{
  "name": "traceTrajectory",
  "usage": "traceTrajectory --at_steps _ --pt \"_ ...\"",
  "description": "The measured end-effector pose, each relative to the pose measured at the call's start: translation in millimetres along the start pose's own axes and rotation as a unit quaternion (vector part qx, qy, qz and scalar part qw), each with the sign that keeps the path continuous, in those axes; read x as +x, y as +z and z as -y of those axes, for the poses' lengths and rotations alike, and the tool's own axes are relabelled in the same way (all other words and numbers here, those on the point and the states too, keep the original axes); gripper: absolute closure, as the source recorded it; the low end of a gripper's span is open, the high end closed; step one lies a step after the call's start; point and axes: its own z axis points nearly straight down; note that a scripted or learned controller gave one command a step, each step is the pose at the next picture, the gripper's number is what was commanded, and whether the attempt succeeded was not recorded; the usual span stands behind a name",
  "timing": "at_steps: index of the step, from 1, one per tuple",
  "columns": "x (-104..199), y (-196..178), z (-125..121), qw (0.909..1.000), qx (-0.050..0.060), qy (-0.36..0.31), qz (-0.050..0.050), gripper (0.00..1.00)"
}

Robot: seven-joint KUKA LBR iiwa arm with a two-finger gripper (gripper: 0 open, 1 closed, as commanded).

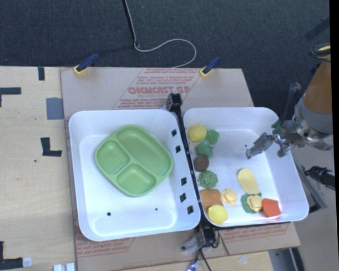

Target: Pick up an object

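Fingers: spread apart, one dark finger (257,147) reaching left over the right bin's floor, the other nearer the wrist; nothing sits between them
Gripper (270,145): poised over bare white floor in the upper right part of the right bin (230,114), near its right wall, apart from every item
Arm: comes in from the right, orange band (322,90) above the wrist, so the nearest pieces are those on the bin's right side
Candidates to pick: pale yellow piece (248,180) below the gripper, orange-red block (271,207) in the lower right corner, yellow-green piece (252,202) beside it
Left-side cluster: yellow ball (196,132), green pieces (212,137), brown ball (201,162), broccoli-like piece (207,179), orange block (210,197) and yellow round (217,214), packed along the divider, probably harder to get fingers around
Left bin (81,163): holds a green divided plate (133,159), well away from the gripper
Stage: judged an approach, no grasp made yet
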Motion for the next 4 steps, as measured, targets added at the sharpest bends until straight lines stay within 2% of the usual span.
traceTrajectory --at_steps 1,2,3,4 --pt "80 -34 44 1.0000 0.000 -0.003 -0.002 0.00" --pt "186 -19 49 1.0000 0.002 -0.006 -0.002 0.00" --pt "179 -30 49 1.0000 0.001 -0.001 0.000 1.00" --pt "259 -152 15 1.0000 -0.008 -0.005 -0.002 1.00"
